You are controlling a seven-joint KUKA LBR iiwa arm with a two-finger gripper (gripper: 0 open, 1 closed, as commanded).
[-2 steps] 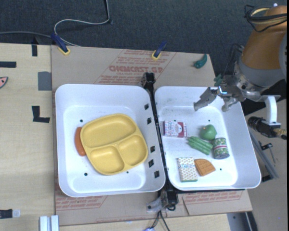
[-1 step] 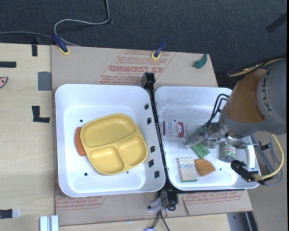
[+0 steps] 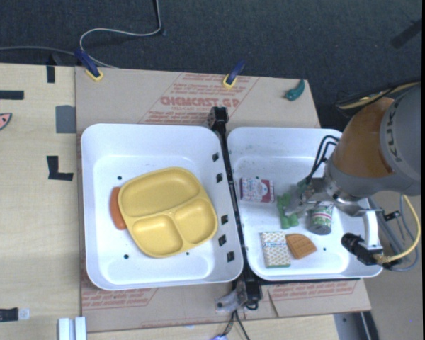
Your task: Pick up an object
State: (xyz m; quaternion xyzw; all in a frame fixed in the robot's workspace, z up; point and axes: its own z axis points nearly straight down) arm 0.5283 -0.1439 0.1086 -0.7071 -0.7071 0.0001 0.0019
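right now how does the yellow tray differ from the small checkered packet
The yellow tray is large, plain yellow, with three compartments, and lies in the left bin. The checkered packet is small, flat and patterned, and lies in the right bin beside a tan piece. Both lie flat.

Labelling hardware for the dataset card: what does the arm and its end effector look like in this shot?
The arm is bulky and rounded, grey, with a broad orange band above the wrist and dark lettering partly visible on the grey shell. Thin black cables loop down to the gripper, a compact grey metal assembly. A yellow cable curves beside it.
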